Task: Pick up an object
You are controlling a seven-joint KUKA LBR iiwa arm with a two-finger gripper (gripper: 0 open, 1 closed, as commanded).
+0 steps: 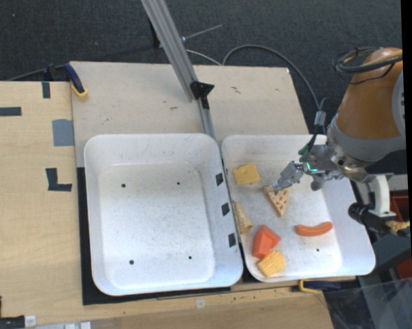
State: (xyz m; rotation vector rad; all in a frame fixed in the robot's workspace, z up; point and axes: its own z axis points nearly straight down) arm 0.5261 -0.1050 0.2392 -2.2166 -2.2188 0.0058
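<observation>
Reaching in from the right, I am holding my gripper (283, 185) low over the right bin (346, 260), its tip just above the pizza slice (279, 201). Whether it is open or closed, I cannot tell. A cheese block (246, 173) is lying nearby, a sausage (313, 229) below.

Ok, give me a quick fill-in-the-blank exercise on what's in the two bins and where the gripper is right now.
1. All the toy food items lie in the ____ bin.
2. The gripper hangs just above the ____ slice.
3. The sausage lies to the ____ of the red wedge.
4. The yellow block sits near the bin's ____ edge, by the divide.

Missing words: right; pizza; right; left
</observation>
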